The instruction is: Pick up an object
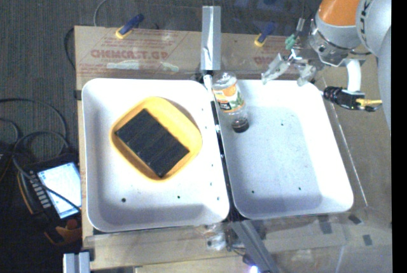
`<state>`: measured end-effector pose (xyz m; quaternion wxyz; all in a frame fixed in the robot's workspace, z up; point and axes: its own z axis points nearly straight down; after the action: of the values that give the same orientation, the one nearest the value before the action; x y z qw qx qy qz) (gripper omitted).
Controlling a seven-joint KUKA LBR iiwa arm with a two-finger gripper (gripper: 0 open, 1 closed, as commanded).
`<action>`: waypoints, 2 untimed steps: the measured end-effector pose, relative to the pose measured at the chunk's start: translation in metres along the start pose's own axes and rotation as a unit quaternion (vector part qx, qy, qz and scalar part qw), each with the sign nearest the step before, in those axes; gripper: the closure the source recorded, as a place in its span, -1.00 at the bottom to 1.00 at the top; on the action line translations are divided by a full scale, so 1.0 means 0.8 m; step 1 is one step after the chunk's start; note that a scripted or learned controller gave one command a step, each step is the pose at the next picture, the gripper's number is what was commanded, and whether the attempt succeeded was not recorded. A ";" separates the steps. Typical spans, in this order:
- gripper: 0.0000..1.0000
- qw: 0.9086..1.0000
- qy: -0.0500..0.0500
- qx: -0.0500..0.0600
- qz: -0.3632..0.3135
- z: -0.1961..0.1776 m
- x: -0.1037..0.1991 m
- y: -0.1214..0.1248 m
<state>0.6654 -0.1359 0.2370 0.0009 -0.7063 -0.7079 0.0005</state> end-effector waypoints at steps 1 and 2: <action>-1.00 1.000 -0.001 -0.001 -0.025 0.177 0.019 0.004; -1.00 1.000 0.009 0.001 0.007 0.180 -0.093 0.010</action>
<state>0.6735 -0.2104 0.0925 0.0077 -0.7109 -0.7032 -0.0048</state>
